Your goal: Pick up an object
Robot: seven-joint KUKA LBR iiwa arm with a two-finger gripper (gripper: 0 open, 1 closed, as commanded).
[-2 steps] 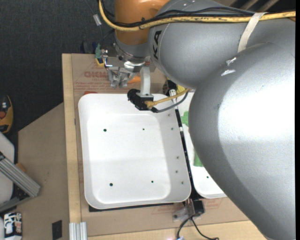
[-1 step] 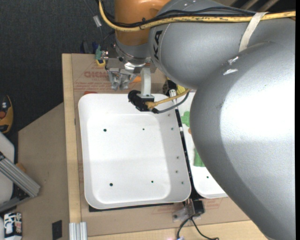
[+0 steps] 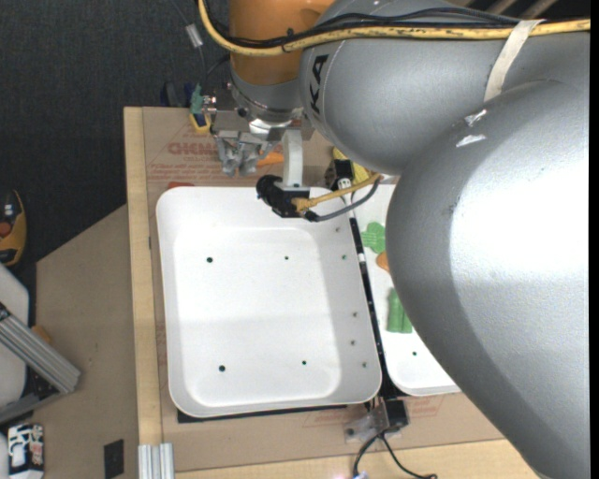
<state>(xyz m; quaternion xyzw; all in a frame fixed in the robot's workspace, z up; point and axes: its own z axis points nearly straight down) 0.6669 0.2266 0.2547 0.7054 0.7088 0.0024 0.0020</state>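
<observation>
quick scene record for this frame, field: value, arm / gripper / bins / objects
arm: grey arm with orange band, entering from the right, covering most of the right bin
gripper: gripper above the far rim of the left bin, over the brown bench; finger state unclear, nothing seen held
left bin: left bin, white, four dark dots on its floor
right bin: right bin, white, mostly hidden by the arm
objects: green items and an orange piece in the right bin, near its left wall
task status: no pick visible yet
</observation>
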